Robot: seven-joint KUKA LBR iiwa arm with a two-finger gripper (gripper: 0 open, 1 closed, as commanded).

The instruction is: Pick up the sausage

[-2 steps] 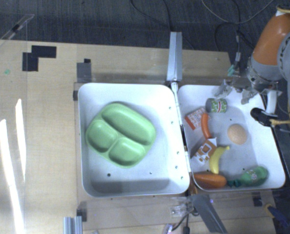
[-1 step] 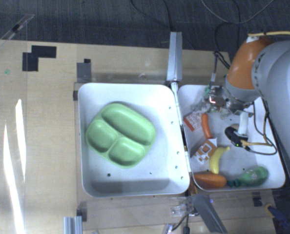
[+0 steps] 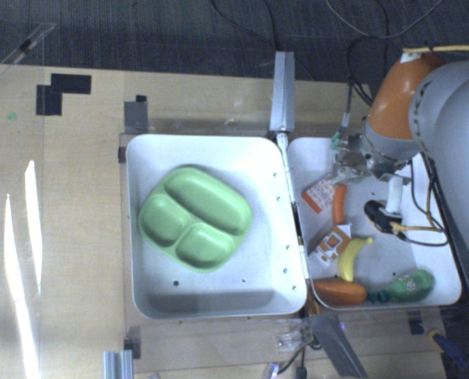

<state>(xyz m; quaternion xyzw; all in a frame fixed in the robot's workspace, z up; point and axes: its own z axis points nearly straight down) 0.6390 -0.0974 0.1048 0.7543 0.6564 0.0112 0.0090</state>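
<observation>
Sausage (image 3: pixel 339 204) — just below pincer (image 3: pixel 350 166)

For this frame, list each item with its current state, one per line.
Sausage: lying in the right bin, just below the gripper, not lifted.
Gripper: low over the right bin, above the sausage's top end.
Green tray: lying in the left bin, compartments bare.
Banana: lying in the right bin.
Carton: lying beside the sausage.

Green three-compartment plate (image 3: pixel 196 217) in left bin (image 3: pixel 211 302), banana (image 3: pixel 350 257), green bottle (image 3: pixel 409 283), possibly a carrot (image 3: pixel 341 292), in right bin (image 3: pixel 432 263)
</observation>
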